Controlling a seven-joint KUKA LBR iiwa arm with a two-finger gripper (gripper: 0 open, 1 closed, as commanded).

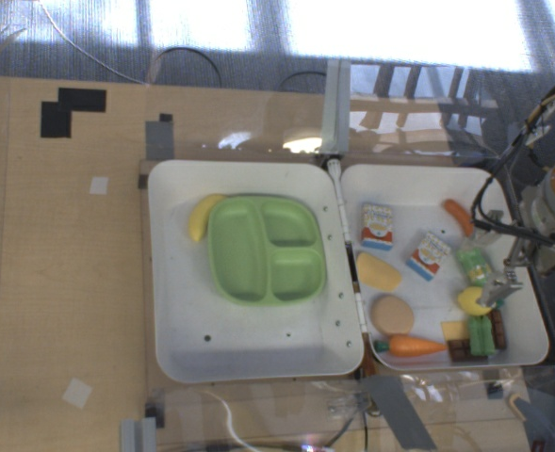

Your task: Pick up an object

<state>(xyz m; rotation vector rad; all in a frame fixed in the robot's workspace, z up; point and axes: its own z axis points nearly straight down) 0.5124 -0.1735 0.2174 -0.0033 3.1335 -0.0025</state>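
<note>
The right bin holds several toy foods. They include two small cartons, a red sausage, a green bottle, a yellow lemon, a pale yellow wedge, a brown bun and a carrot. A green block lies on a brown chocolate bar by a yellow slice. My gripper reaches in from the right, low over the bin's right side, just right of the lemon and above the green block.
The left bin holds a green divided plate with a banana tucked at its upper-left edge. Black cables loop off the arm above the right bin. A ridge separates the bins.
</note>
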